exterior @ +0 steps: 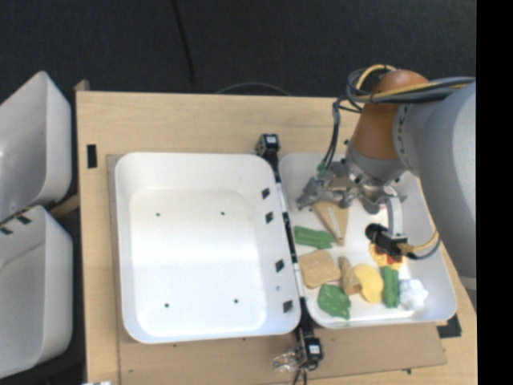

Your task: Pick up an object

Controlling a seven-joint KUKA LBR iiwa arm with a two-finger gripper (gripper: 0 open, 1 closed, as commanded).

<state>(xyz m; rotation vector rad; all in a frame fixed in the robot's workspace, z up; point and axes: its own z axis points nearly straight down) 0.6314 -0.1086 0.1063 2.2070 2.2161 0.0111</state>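
My gripper (pixel 335 200) hangs low over the back of the right bin (pixel 433 273), its jaws spread apart and open. Just below it a tan wedge-shaped piece (pixel 330 219) lies on the bin floor, its upper end reaching up between the fingers, which are not closed on it. A green bean pod (pixel 313 237) lies to the wedge's front left. Nearer the front are a slice of toast (pixel 319 269), a green leafy piece (pixel 333 301), a small tan chunk (pixel 349 276), a yellow piece (pixel 368 283), a green stick (pixel 389 286) and a white crumpled thing (pixel 414 294).
The left bin (pixel 128 239) sits beside the right one, with a divider and black clips (pixel 282 239) between them. A small red and orange item (pixel 381 256) lies near the yellow piece. The grey arm (pixel 437 135) covers the right bin's back right corner.
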